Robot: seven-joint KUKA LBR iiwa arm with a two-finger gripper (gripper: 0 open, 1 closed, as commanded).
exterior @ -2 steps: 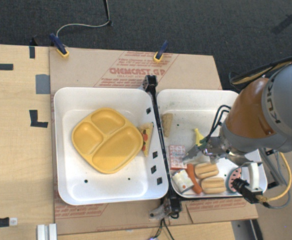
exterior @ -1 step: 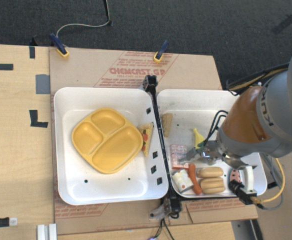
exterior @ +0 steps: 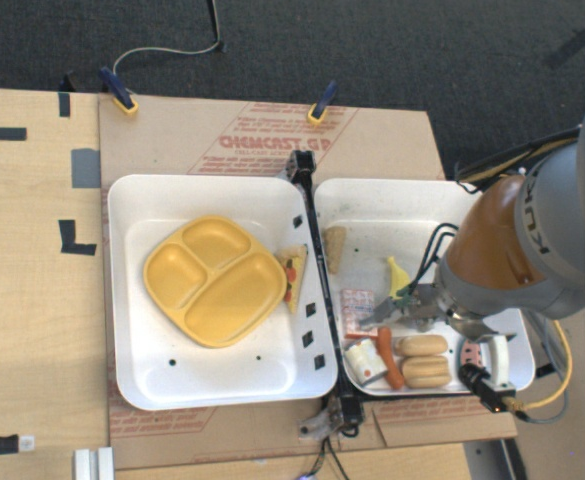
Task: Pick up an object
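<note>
Right now the grey arm with the orange band (exterior: 507, 243) reaches over the right-hand shallow white bin (exterior: 372, 203), and its two-finger gripper (exterior: 400, 310) hangs low near the middle of that bin, dark metal parts pointing toward the bin's left wall. Whether it is wide or narrow I cannot tell — the wrist hides too much, and nothing shows plainly between the tips.

Candidates lie close by. Two tan bun-shaped toy breads (exterior: 424, 358) sit along the bin's near edge, with an orange-red sausage-like toy (exterior: 390, 359) just beside them and a small white block (exterior: 363, 361) in the near-left corner. A small yellow pointed piece (exterior: 398, 271) lies just beyond the gripper, and a beige cone-shaped piece (exterior: 333, 247) rests against the left wall.

The left white bin (exterior: 132, 368) carries a yellow three-compartment plastic plate (exterior: 215, 280) at its centre — well apart from the arm.

By my reading the step in hand is the approach, with no grasp yet made. The next move calls for settling on one item, likely the sausage or a bun, lowering squarely over it and closing without nudging its neighbours.
</note>
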